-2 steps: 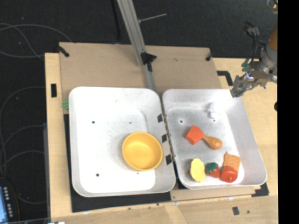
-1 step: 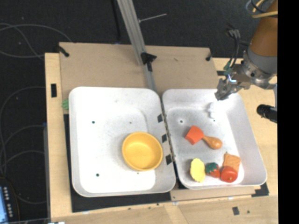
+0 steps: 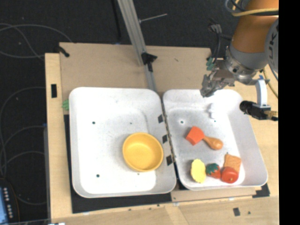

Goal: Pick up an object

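No text, label or number is legible on anything here.

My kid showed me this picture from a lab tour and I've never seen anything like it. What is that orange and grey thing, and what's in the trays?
That is a robot arm, reaching in from the right. A single camera above the bench looks down at a slant. Its gripper hangs over the far edge of the right bin, with nothing visibly held. That bin holds toy foods: an orange block, a drumstick-like piece, a yellow piece, a tomato and an orange piece behind it. The left bin holds a yellow bowl.
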